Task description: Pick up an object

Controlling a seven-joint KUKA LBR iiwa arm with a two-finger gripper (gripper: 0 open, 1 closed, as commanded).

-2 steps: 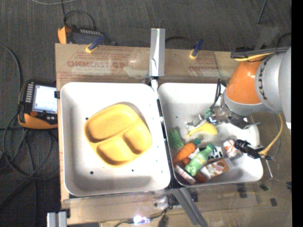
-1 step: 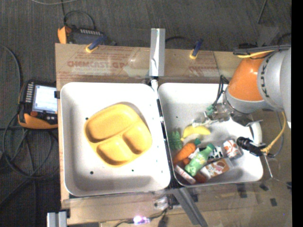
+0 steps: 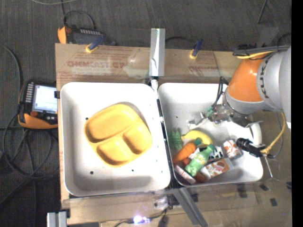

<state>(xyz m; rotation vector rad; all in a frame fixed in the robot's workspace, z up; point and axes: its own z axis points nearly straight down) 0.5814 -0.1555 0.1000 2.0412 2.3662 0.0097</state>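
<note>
Here, two white bins were seen side by side on the bench. The left bin (image 3: 71,174) held a yellow tray (image 3: 118,134) with three hollows, and the tray was laid near the middle of that bin. The right bin (image 3: 189,98) was used as the landmark. A pile of toys was gathered along the near edge of the right bin, toward its left corner. In that pile, a yellow banana (image 3: 198,136) was seen at the top, an orange carrot (image 3: 183,152) was laid just beside it, and a green bottle (image 3: 200,159) was tilted across the middle. A red and white packet (image 3: 217,168) was found at the low side of the pile, and a small red and white can (image 3: 231,148) was set to the right of it. The far part of the right bin was left bare. The grey arm with its orange band (image 3: 246,82) was reached in over the right side of the right bin. The gripper (image 3: 210,115) was hung above the middle of the right bin, just past the banana. How wide the gripper was set could not be told. Nothing was seen held.
</note>
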